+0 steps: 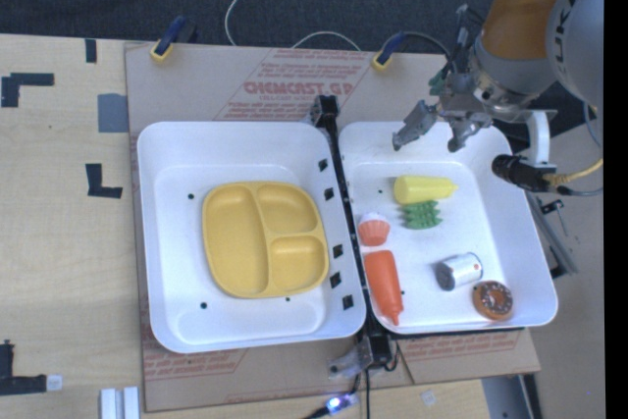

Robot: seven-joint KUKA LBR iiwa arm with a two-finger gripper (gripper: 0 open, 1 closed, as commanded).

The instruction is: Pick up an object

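Spread fingers above bin's rim.

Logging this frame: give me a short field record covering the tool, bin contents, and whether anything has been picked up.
tool: open, above the right bin's far edge, fingers spread, nothing between them
left bin: yellow divided plate
right bin: yellow corn, green piece, orange carrot, small pink-and-white item, grey can, brown round item
picked up: nothing yet
nearest to tool: yellow corn
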